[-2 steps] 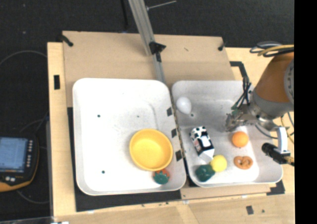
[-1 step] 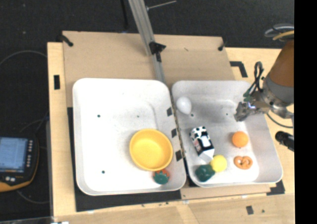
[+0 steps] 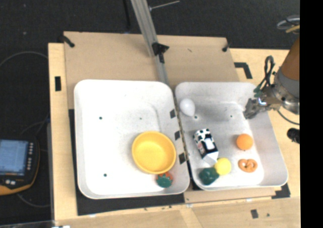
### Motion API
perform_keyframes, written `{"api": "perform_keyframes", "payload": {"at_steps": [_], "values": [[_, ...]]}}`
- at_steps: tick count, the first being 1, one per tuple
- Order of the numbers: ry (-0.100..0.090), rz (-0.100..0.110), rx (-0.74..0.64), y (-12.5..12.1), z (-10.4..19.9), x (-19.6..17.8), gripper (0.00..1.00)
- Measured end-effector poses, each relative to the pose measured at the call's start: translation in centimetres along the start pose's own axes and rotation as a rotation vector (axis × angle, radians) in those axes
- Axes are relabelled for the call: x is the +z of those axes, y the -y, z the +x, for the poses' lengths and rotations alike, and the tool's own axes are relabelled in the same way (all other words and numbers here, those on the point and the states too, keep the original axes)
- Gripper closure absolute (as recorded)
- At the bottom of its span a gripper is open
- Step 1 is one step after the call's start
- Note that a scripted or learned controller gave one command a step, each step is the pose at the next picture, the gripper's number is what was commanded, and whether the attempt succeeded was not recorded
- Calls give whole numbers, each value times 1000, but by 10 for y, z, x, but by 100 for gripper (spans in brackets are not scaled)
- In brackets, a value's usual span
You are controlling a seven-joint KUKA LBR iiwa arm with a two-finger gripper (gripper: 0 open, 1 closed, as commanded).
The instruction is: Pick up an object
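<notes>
Where the arm reaches in from the right, these lines take the orange ball as the landmark:

Orange ball (image 3: 244,141): lies in the right bin (image 3: 222,93), toward its right wall, apart from everything else.
Gripper (image 3: 251,109): above the right bin's upper right part, up the view from the orange ball and a little to its right, well apart from it; nothing shows between its fingers.
Finger state: too small and dark to read; whether they stand apart or together cannot be told.
Arm: its body is cut off at the view's right side; an orange part shows above the grey wrist.
Pretzel-shaped orange piece (image 3: 247,165): just below the orange ball, near the bin's lower right corner.
Yellow ball (image 3: 223,166): down and left of the orange ball, touching the green object.
Green object (image 3: 207,175): left of the yellow ball at the bin's lower edge; its shape is hard to make out.
Black-and-white carton (image 3: 205,143): left of the orange ball, lying tilted.
White egg-like object (image 3: 187,106): up and far left of the orange ball, by the bin's left wall, faint against the white.
Left bin (image 3: 101,101): far left of the orange ball, holding a yellow bowl (image 3: 154,152) upright.
Small red-and-green thing (image 3: 164,179): just below the bowl, partly hidden by its rim.
</notes>
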State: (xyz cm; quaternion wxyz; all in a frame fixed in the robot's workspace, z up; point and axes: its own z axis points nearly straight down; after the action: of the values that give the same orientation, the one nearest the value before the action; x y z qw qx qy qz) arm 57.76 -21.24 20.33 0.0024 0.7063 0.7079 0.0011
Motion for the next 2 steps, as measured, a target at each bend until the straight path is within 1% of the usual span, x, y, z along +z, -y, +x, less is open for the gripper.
{"api": "perform_keyframes", "payload": {"at_steps": [1, 2], "values": [[-3, 1, -5, -4, 52, -15, 100], [-4, 5, -4, -11, 95, -15, 100]]}}
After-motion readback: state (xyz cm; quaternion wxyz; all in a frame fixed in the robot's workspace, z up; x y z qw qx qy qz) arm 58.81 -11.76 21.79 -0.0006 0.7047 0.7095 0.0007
